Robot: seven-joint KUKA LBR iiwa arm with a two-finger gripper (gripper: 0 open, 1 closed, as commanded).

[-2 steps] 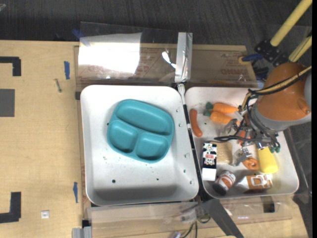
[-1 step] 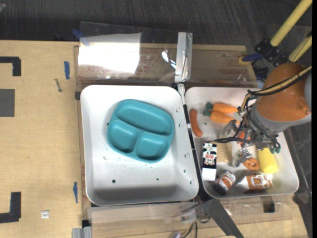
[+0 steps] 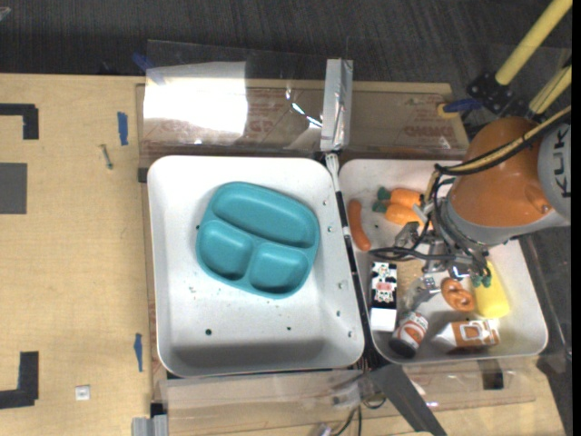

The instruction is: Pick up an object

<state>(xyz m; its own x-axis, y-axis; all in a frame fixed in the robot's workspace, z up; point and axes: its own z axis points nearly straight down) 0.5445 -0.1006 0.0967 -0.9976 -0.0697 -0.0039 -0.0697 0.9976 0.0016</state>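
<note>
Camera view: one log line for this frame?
arm: over right bin | gripper: low among clutter, jaws state unclear | nearby: pretzel, yellow item | left bin: teal divided plate | grasp: unconfirmed

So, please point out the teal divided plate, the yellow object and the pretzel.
Teal divided plate (image 3: 257,236): camera view, on its central ridge.
Yellow object (image 3: 491,298): camera view, on its middle.
Pretzel (image 3: 456,293): camera view, on its top loop.

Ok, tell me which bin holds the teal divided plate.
The left bin: the teal divided plate lies in its middle. The right bin holds small mixed items under the gripper.
</note>
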